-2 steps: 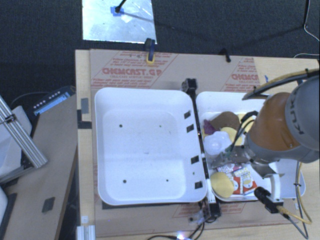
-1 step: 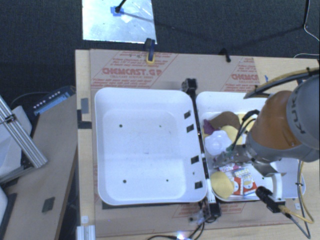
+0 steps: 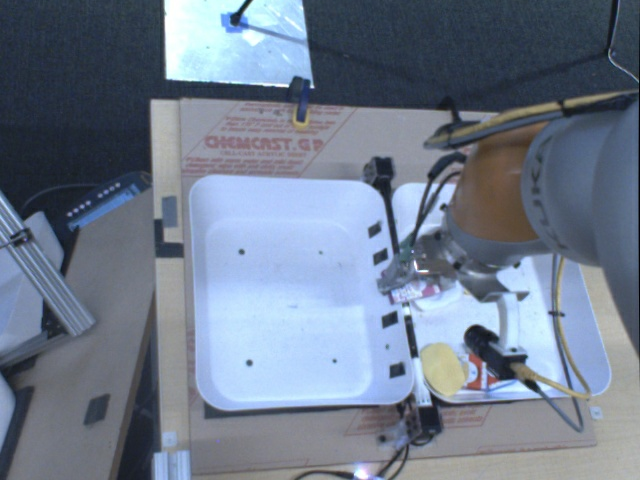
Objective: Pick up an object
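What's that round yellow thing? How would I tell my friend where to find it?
Find the white bin under the grey and orange arm, on the view's right. Look in its near corner, beside the wall it shares with the other bin: a flat yellow disc lies there. It is the only round, yellow thing; the red and white item next to it is neither.

- I see a white left bin (image 3: 290, 268) with small dark dots, and a plain white right bin (image 3: 585, 353).
- The disc (image 3: 442, 368) is pale yellow.
- The packet (image 3: 478, 375) is red and white.
- My arm (image 3: 585, 193) is grey, with an orange band (image 3: 490, 193).
- The cardboard (image 3: 265, 140) is tan with red lettering.
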Available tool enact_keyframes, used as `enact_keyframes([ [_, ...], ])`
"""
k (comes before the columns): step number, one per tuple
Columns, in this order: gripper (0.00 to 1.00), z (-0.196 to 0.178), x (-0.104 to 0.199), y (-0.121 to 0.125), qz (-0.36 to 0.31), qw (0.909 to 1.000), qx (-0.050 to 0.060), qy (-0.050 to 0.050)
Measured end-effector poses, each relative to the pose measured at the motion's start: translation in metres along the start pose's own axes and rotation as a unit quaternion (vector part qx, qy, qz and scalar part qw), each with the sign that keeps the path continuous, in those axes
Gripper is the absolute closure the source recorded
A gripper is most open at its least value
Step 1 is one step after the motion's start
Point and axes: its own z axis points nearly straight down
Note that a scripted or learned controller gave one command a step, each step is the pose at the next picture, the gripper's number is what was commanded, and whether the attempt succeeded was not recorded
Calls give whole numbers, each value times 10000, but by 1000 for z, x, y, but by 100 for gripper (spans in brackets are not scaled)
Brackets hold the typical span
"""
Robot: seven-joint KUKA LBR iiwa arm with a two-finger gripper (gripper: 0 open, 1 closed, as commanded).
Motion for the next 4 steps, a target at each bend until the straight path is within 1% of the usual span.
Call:
enact_keyframes([
  [1, 100, -50, 37, 4, 21, 10000, 32, -8],
  [2, 100, -62, -170, 17, 132, 9999, 37, -63],
  [3, 100, 9, -83, 8, 14, 10000, 89, 6],
  [4, 100, 4, 1, 36, -1, 10000, 46, -3],
])
